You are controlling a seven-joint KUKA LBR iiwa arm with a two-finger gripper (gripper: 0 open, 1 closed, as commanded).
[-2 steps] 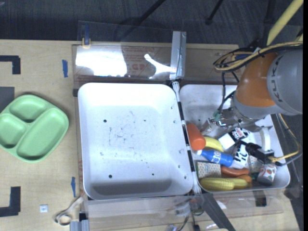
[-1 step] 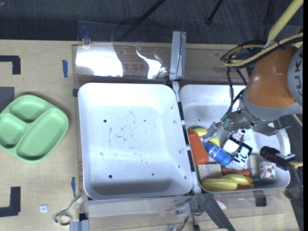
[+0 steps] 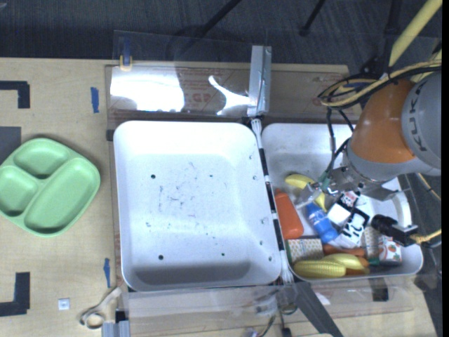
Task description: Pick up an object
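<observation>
The right bin (image 3: 295, 142) holds a pile of small objects. An orange block (image 3: 287, 215) lies along its left wall, with a yellow piece (image 3: 300, 182) behind it and a blue bottle (image 3: 323, 225) beside it. Two yellow corn-like pieces (image 3: 330, 265) lie at the front, next to a patterned box (image 3: 303, 248). A small carton (image 3: 390, 250) sits at the front right. My gripper (image 3: 345, 213) reaches down into the middle of this pile, just right of the blue bottle; its black and white body covers what lies under it.
The left bin (image 3: 189, 202) stands beside the right one, parted from it by a shared wall. A green divided plate (image 3: 45, 184) rests on the bench at far left. Cables (image 3: 351, 90) hang behind the arm's orange band (image 3: 382, 128).
</observation>
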